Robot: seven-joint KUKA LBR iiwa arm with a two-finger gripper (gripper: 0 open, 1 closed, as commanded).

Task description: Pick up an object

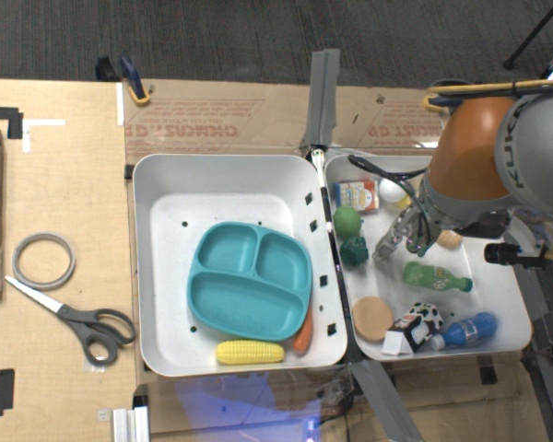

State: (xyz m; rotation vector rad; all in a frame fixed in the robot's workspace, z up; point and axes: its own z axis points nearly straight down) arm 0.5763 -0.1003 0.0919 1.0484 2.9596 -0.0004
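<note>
In the camera view, 2 white bins are seen side by side. The gripper (401,239) is held low over the right bin (507,288), with its fingers spread apart and nothing between them. A green bottle (435,277) is laid just below it. A green ball (347,221) and a blue bottle (465,331) are nearby. A teal tray (251,281), a corn cob (250,351) and a carrot (303,335) are kept in the left bin (166,210).

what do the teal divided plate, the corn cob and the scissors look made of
The teal divided plate looks like matte moulded plastic: uniform colour, soft rounded rims. The corn cob seems plastic or rubber, evenly yellow, likely a toy. The scissors show pale metal blades with grey, probably plastic, handles.
</note>
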